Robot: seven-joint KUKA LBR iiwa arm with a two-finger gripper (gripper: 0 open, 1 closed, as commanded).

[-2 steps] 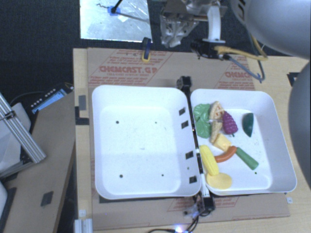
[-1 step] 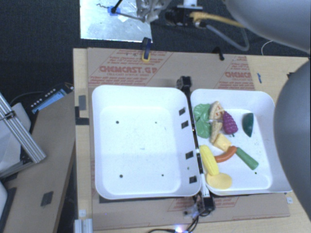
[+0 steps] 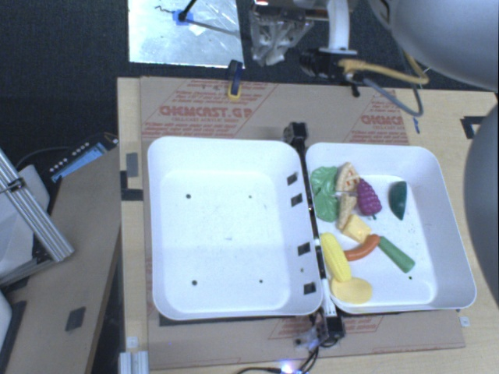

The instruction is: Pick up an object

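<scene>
Bright, even overhead light; two shallow white plastic bins (image 3: 226,302) near overexposed. Glare on silvery foil sheet (image 3: 183,18). Soft shadows. Grey robot arm (image 3: 444,22) blurred; mild graininess.

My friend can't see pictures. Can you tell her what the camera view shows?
Two white bins sit side by side; the right bin holds toy food, including purple grapes, a yellow corn cob and a green leaf. The gripper hangs above the bench's far edge.
</scene>
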